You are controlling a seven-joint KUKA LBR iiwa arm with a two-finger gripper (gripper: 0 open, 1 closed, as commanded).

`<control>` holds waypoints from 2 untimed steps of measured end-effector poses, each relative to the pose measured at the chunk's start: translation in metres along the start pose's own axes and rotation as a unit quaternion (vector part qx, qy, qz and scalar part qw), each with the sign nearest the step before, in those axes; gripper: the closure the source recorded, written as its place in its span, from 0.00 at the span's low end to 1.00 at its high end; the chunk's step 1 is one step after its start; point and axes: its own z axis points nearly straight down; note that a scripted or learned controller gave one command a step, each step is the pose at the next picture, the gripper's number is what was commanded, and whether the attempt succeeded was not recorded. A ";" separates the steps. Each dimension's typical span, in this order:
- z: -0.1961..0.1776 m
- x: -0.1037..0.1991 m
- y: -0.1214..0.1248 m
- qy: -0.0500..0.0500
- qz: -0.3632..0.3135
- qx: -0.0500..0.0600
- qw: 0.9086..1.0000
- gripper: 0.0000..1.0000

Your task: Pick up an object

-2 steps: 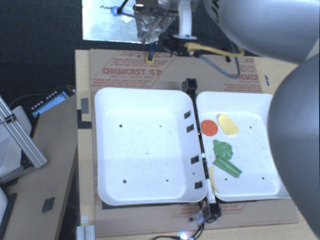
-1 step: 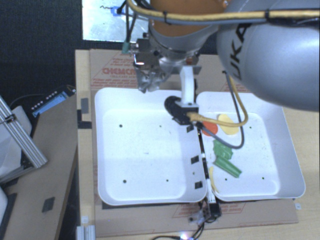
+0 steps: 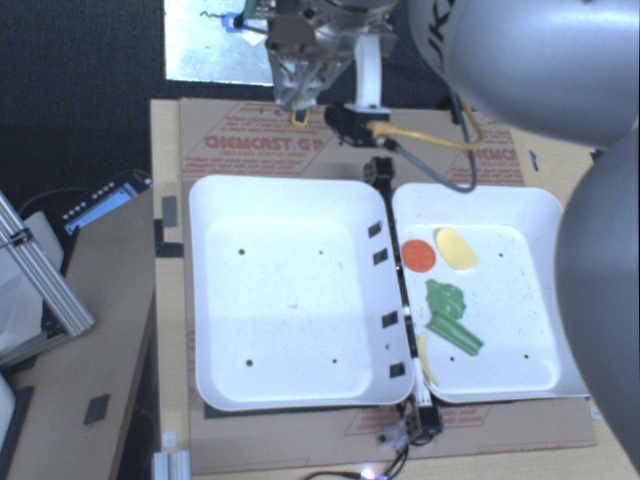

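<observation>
A small yellow object (image 3: pixel 299 118) sits pinched at the tips of the gripper (image 3: pixel 298 108), fingers narrowed on it, raised above the cardboard beyond the left bin's (image 3: pixel 290 298) far rim. The right bin (image 3: pixel 520 298) holds an orange disc (image 3: pixel 418 256), a pale yellow oval piece (image 3: pixel 456 249) and a green leafy toy (image 3: pixel 450 315), clustered near the divider. The left bin's floor offers broad room.
</observation>
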 end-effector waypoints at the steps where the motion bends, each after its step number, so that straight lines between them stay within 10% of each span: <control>1: 0.072 0.001 -0.082 -0.002 -0.003 0.009 1.000 1.00; 2: 0.054 -0.001 0.027 0.000 0.000 -0.001 1.000 1.00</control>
